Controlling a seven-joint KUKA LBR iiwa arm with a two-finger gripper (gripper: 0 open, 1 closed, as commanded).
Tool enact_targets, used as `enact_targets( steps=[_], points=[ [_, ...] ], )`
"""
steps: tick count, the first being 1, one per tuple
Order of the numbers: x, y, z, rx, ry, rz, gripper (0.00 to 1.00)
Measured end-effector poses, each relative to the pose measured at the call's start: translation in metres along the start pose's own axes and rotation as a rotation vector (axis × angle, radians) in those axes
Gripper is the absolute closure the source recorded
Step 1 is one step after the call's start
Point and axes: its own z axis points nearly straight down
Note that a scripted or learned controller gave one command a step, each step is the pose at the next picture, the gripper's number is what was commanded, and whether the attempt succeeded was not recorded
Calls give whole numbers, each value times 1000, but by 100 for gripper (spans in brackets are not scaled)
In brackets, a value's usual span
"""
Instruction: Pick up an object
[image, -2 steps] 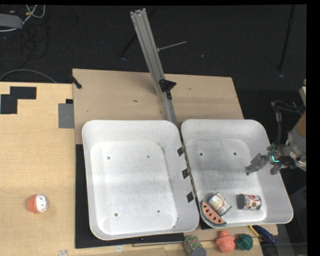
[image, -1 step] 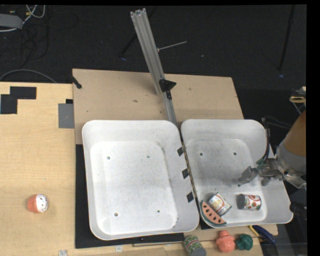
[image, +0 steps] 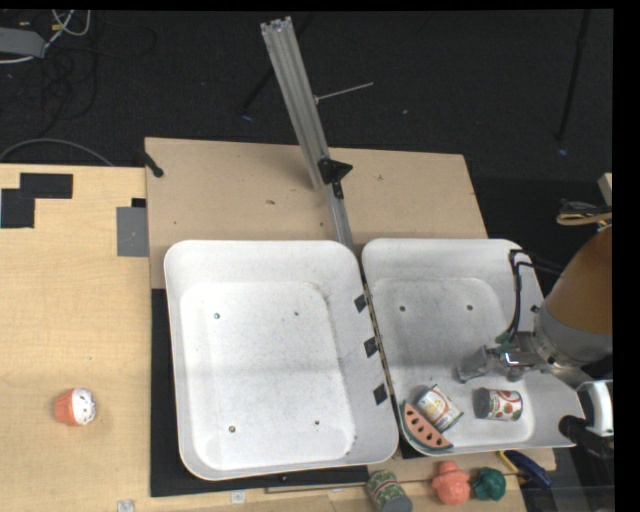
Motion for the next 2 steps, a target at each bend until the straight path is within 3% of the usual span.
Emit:
enact_targets(
  steps=[1,2],
  points=[
    [-1,0,-11,1,2,4,100],
    [-8,-1,-71,-3,-2,1,100]
  ],
)
